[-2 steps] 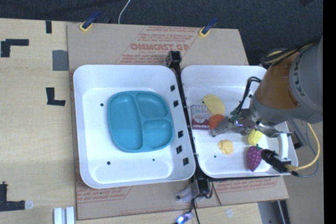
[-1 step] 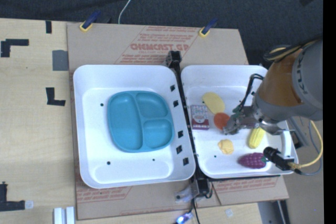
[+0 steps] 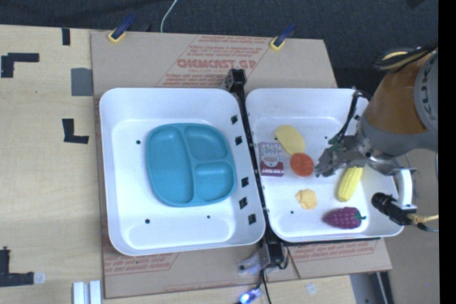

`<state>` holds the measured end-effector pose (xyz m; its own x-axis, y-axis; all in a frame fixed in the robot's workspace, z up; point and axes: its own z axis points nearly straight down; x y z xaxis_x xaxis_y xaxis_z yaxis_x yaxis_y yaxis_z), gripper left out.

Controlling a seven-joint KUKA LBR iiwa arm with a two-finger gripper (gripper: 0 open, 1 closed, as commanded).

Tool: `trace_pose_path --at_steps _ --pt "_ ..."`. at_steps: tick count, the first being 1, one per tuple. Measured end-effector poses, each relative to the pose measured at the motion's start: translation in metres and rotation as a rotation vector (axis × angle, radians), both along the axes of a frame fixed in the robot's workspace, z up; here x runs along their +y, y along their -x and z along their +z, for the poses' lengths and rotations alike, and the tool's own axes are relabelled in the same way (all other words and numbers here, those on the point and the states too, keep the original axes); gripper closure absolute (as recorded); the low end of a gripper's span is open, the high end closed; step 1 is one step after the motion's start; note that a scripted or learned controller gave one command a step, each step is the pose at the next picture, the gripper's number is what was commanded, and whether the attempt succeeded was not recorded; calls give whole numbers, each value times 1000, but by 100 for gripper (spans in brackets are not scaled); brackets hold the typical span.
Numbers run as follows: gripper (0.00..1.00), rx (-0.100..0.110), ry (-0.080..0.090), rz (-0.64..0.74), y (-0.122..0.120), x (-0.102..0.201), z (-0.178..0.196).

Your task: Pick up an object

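The pick is not yet made, as far as the view shows. The arm (image 3: 402, 110) reaches in from the right over the right bin (image 3: 313, 100), and its tool (image 3: 333, 159) hangs low inside that bin, between the orange-red round toy (image 3: 303, 164) on its left and the yellow corn cob (image 3: 349, 183) on its right and a little nearer. Whether the tool is parted or closed cannot be told (the dark fingertips merge into one blur against the white floor), and nothing can be seen held in it.

Every candidate thing lies on the bin floor: a yellow lemon-like toy (image 3: 289, 138) at the far side, a small red and white carton (image 3: 271, 159) at the left by the divider, the orange-red toy just beside it, a small pale yellow toy (image 3: 306, 199) nearer the front, a purple bunch of grapes (image 3: 342, 218) at the near right, and the corn cob just beside the tool.

The left bin (image 3: 121, 117) holds a blue divided plate (image 3: 191, 164), well apart from the tool. Both bins rest on cardboard on the desk (image 3: 43, 153).

What is left, judging from this, is nearly the whole task: settling on one thing (the corn cob or the orange-red toy look closest), closing on it and lifting it clear.
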<state>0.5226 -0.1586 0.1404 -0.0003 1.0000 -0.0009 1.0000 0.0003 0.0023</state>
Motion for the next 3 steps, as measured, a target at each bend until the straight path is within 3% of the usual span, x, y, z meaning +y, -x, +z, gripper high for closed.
trace_pose_path --at_steps 1,2,3 --pt "100 -3 1 1 -3 -4 62" --pt "100 -1 0 2 -4 -4 96" --pt "100 2 -3 6 -14 48 104"
